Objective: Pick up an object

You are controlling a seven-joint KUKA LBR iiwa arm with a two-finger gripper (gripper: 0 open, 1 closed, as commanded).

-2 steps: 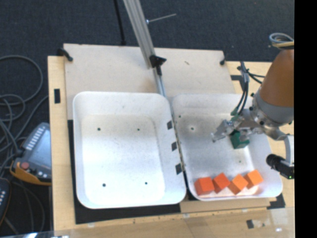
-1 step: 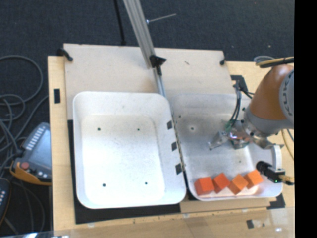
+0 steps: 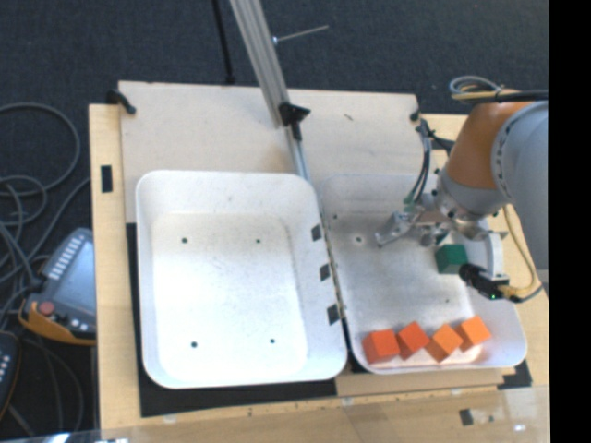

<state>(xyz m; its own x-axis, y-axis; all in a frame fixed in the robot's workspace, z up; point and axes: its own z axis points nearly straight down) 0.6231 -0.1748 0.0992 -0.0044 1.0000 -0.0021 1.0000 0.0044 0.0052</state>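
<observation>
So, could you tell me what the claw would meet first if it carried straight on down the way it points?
Probably the bare floor of the right bin. The claw hangs over it, apart from the green block and the orange blocks, though depth is hard to judge from above.

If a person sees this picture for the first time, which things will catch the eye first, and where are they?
The eye goes first to the four orange blocks, in a row along the near edge of the right bin. Next comes the grey arm with its orange band, reaching in from the right over that same bin, with a small green block just beneath its wrist. The left bin draws the eye with its large white area.
</observation>
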